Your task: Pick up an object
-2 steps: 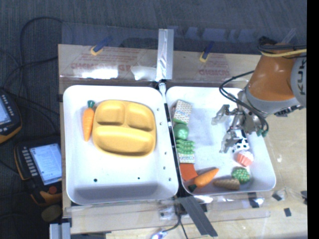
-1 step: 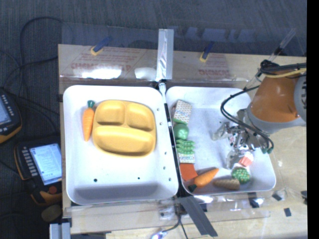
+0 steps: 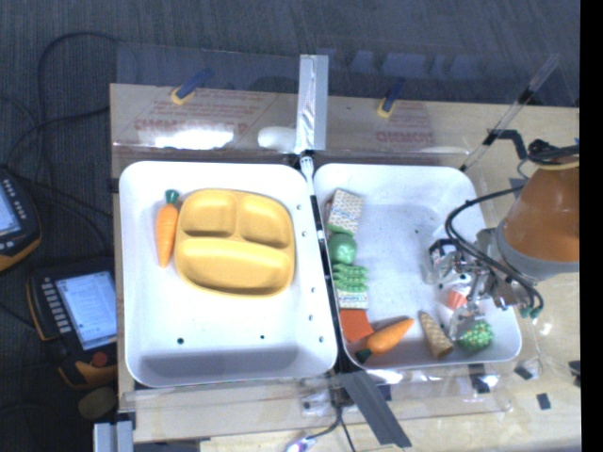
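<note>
My gripper (image 3: 459, 288) hangs low over the right side of the right bin (image 3: 405, 217), under the orange band of the arm (image 3: 546, 217). A small red-orange piece (image 3: 454, 300) shows right at the gripper's tip; I cannot tell whether it is held. Just below it lies a green knobbly toy (image 3: 475, 336), with a tan waffle cone (image 3: 434, 335) to its left. Along the bin's left wall sit a patterned box (image 3: 345, 212), a green vegetable (image 3: 343, 250), a pea pod (image 3: 349, 276), a red block (image 3: 354, 325) and an orange carrot (image 3: 389, 335).
The left bin (image 3: 217, 347) holds a yellow divided tray (image 3: 235, 241) and a carrot (image 3: 167, 232) beside its left edge. A metal divider post (image 3: 312, 102) stands between the bins at the back. Cables loop around the wrist near the right bin's right wall.
</note>
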### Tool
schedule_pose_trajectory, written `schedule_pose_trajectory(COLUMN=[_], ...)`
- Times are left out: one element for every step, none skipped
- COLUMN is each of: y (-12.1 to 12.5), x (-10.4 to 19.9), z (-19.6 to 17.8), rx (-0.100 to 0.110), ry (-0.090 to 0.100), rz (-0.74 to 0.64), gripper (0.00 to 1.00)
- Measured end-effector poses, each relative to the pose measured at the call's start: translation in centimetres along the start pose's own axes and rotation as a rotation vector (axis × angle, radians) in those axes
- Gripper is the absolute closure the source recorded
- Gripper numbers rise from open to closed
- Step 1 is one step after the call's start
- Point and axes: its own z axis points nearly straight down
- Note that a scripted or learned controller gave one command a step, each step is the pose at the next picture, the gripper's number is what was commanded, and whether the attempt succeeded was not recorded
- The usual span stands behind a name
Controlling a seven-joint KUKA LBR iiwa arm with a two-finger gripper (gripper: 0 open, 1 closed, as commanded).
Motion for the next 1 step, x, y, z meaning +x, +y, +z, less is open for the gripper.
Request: schedule_pose_trajectory(y=[-0.43], x=[-1.81], z=[0.3], rx=[-0.015], ry=[0.031], rz=[-0.146], gripper=[0.0])
